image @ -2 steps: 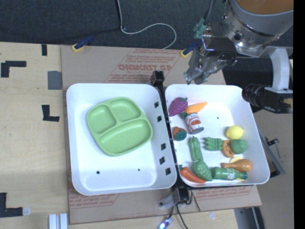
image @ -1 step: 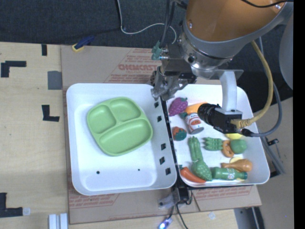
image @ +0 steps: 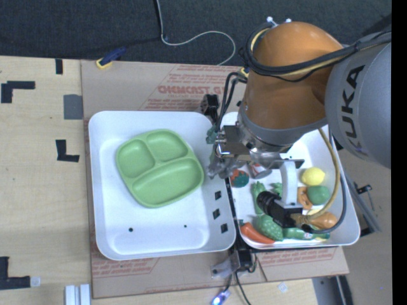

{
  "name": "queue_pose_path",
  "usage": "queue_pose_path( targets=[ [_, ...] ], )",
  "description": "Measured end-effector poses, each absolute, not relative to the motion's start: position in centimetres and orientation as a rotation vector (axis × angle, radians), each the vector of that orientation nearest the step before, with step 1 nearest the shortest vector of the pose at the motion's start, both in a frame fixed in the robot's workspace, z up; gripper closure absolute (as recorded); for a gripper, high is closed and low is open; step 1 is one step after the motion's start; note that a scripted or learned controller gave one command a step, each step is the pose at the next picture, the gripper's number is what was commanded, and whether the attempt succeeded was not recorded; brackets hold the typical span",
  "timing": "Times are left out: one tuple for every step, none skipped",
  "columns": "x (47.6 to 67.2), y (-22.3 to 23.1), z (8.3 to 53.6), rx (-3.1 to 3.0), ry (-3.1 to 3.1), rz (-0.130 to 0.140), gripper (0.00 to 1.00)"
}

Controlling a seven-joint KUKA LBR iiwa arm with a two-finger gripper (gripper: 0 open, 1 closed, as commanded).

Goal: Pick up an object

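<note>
Gripper (image: 236, 168) is hanging over right bin's (image: 346, 234) toys; jaw state unclear; green plate (image: 159, 167) is lying in left bin (image: 102, 189).

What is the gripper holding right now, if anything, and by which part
It cannot be told. The arm's wrist covers the gripper as it hangs over the toy food in the right bin.

The arm (image: 299, 88) covers most of the right bin (image: 346, 230), hiding its far half and whatever lies there. The end effector (image: 245, 164) sits under the wrist, its fingers too tangled with cables to read. The toys (image: 286, 218) in the pile overlap; several are too small to name. The arm's body is cut off at the right edge.
</note>
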State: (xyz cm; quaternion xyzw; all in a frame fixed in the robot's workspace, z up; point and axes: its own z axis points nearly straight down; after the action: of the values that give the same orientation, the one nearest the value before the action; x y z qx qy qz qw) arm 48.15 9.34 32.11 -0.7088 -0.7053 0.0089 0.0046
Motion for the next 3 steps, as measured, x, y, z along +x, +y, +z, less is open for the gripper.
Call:
queue_pose_path(
  targets=[
    [52.0,6.0,41.6,-2.226,-2.224,-0.008,1.0],
    [48.0,4.5,23.1,-2.214,-2.211,0.024,1.0],
    [48.4,6.3,32.0,-2.219,-2.228,-0.007,1.0]
  ],
)
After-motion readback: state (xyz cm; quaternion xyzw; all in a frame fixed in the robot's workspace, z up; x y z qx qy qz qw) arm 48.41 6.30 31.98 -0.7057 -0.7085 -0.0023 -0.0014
